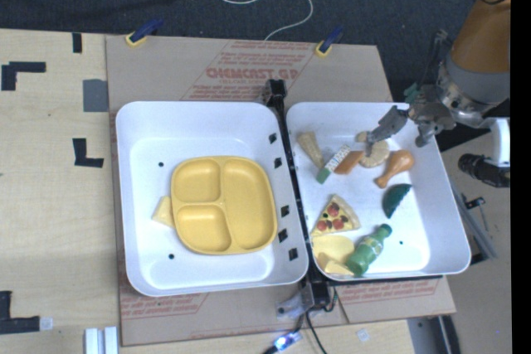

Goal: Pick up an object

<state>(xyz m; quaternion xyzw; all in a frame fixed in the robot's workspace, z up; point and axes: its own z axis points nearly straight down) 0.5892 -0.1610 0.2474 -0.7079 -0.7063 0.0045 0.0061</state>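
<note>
Arm comes in from the right; gripper (411, 126) hangs over the upper right corner of the right bin (440, 257). Jaws look spread, one finger slanting down-left toward the toys, the other near the bin's rim, nothing between them. No object picked yet. Candidates all sit in the right bin: a round tan cookie-like piece (372, 152) right under the left finger, an orange carrot-shaped toy (349, 161) touching it, a drumstick (394, 166) just beside, a white-and-green block (333, 162), a tan bread stick (310, 147), a dark green leaf-shaped piece (396, 198), a pizza slice (336, 216), a green bottle (367, 250) lying over a yellow cheese-like piece (329, 249). Left bin (137, 178) holds a yellow divided plate (224, 205) with a pale wedge (162, 212) tucked under its left edge (not near the arm). Risks, as I judge them: the cookie/carrot/drumstick cluster is tight, so a descent there could pinch two at once or shove one aside and close on air; the flat cookie gives little to grip; the near-rim finger could clip the bin wall on the way down. Tabletop (50, 178) around the bins isn't in play.
</note>
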